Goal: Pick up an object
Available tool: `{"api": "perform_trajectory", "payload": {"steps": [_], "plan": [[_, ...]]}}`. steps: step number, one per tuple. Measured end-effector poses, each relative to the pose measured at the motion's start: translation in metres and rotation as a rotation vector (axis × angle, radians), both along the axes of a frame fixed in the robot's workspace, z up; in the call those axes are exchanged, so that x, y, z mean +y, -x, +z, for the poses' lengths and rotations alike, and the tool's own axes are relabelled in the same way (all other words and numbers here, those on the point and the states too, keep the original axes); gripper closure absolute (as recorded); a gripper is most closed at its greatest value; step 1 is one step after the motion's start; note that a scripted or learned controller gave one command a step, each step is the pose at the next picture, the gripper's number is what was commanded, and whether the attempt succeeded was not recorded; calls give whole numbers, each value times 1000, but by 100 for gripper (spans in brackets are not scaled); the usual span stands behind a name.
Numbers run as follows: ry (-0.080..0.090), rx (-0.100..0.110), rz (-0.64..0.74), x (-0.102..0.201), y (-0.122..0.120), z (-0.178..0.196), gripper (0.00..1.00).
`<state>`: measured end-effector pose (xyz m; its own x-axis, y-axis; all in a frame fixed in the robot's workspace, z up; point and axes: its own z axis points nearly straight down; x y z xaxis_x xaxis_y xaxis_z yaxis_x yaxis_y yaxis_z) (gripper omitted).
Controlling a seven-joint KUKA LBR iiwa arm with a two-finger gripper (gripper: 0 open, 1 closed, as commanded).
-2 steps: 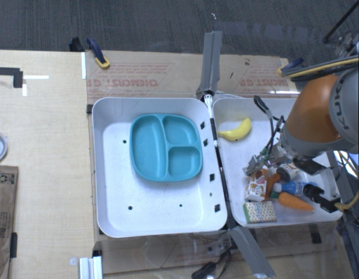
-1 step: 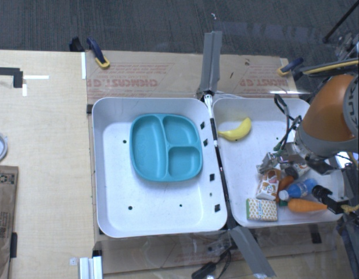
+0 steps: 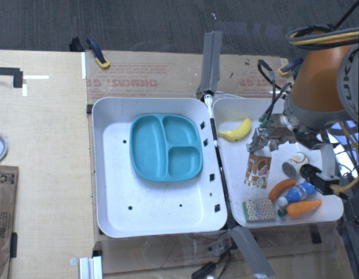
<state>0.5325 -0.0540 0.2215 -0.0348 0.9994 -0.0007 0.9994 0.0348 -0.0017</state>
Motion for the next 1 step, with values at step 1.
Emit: {"api": "perform_trajectory", "payload": {"steps": [1], "plan": [[1,0,-53,-8,-28,43,100]]}}
